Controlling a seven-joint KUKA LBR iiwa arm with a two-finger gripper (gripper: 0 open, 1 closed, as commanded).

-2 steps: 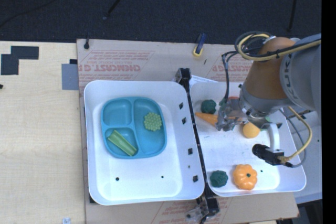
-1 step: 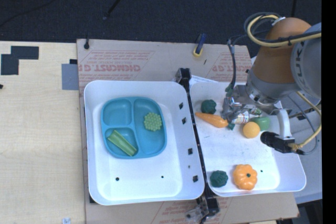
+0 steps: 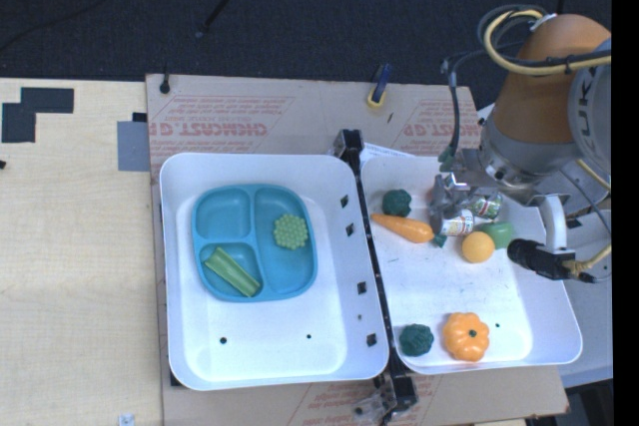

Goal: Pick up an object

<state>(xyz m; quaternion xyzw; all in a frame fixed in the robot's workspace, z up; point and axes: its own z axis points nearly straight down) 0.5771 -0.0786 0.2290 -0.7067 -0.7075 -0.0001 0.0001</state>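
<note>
Two white bins lie side by side; the right bin (image 3: 559, 339) holds the gripper (image 3: 451, 207). Whether it grips anything is unclear. A carrot (image 3: 403, 227) lies just left of it, a yellow lemon (image 3: 477, 247) just below-right, broccoli (image 3: 396, 203) left.

Even, bright overhead light falls on the two white bins (image 3: 190, 314), which read close to overexposed, with only soft, short shadows under the toys. The dark floor beyond the table (image 3: 70, 244) stays dim. Focus is moderately sharp; fine detail around the orange-banded arm (image 3: 544, 85) is slightly soft and grainy.
</note>
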